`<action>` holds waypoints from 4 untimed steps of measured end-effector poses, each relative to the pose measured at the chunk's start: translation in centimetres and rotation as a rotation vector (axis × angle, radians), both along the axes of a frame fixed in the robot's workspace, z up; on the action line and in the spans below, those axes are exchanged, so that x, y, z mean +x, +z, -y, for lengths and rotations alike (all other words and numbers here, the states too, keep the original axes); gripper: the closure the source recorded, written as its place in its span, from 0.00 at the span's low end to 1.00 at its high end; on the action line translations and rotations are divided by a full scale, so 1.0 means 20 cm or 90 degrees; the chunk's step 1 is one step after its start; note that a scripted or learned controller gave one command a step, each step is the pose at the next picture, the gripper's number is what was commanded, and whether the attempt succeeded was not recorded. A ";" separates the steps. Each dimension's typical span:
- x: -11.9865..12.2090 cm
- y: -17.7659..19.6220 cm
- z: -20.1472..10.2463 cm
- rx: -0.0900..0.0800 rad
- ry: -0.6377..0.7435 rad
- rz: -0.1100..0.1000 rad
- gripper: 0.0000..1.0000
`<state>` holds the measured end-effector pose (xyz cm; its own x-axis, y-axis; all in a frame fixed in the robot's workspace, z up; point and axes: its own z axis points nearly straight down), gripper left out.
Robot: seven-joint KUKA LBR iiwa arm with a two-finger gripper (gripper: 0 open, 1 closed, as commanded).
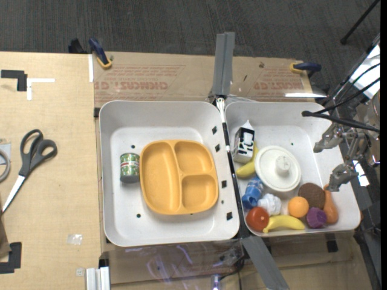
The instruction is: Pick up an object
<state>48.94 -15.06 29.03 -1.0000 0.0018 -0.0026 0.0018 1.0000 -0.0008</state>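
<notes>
The right bin (284, 109) holds several small things: a black-and-white carton (244, 141), a white round lidded bowl (278, 168), two bananas (247, 169) (284, 223), a blue item (251, 192), a red tomato (257, 218), an orange (297, 206), a purple piece (316, 217), a brown ball (311, 194) and a carrot (330, 205). My gripper (332, 159) hangs over the right side of this bin, just above the brown ball and the carrot. It is open, its two grey fingers spread apart with nothing between them.
The left bin (115, 162) carries a yellow divided plate (179, 176) and a small green can (129, 167) beside it. Scissors (30, 156) lie on the wooden bench at the left. Clamps and cardboard sit behind the bins.
</notes>
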 end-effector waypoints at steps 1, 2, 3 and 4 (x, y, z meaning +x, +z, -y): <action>-0.01 -0.51 0.01 0.000 -0.018 -0.001 0.00; -0.04 -0.97 0.15 -0.002 -0.036 0.007 0.00; -0.02 -0.91 0.15 -0.004 -0.033 0.012 1.00; -0.02 -0.91 0.15 -0.004 -0.033 0.012 0.00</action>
